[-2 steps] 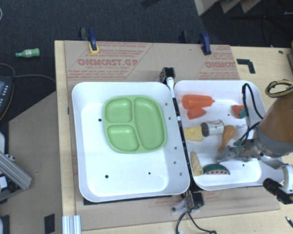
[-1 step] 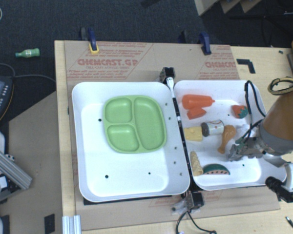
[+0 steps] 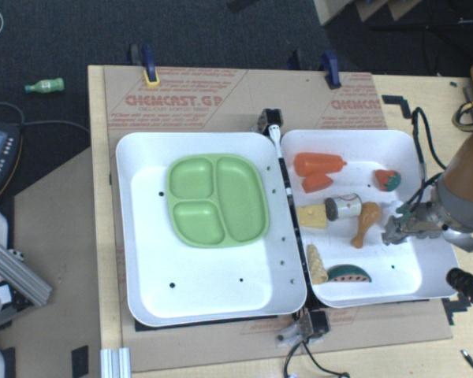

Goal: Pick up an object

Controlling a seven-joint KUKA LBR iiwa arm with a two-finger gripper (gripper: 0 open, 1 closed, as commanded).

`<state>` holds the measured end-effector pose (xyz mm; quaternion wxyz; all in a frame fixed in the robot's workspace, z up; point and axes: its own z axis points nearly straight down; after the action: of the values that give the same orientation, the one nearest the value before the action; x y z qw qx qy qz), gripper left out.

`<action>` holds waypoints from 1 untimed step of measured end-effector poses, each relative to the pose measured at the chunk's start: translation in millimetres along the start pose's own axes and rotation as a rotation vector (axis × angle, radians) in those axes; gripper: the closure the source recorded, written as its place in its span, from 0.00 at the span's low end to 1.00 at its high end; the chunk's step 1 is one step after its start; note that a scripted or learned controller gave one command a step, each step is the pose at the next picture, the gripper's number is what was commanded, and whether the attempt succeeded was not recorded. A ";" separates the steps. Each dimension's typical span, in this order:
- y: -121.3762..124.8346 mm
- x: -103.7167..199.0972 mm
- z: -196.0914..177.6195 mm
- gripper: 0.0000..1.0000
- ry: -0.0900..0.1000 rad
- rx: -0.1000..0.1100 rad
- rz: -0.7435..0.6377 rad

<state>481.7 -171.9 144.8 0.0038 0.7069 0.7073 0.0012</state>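
Over the right bin [image 3: 410, 144], near its right wall, the gripper [image 3: 400, 228] is hanging low, blurry and partly cut off by the arm, so finger state is impossible to tell. Just left of the gripper, the drumstick [image 3: 365, 223] is lying on the bin floor, apparently not touching it.

Both white bins [image 3: 142, 235] look like smooth, slightly glossy plastic. The green divided plate [image 3: 218, 200] is matt plastic. The surface [image 3: 221, 93] beneath looks like matt brown printed cardboard or board.
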 end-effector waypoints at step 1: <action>-0.6 8.1 -59.0 1.00 0.001 0.000 -0.001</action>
<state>480.7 -163.5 203.7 0.0035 0.7065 0.7077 0.0016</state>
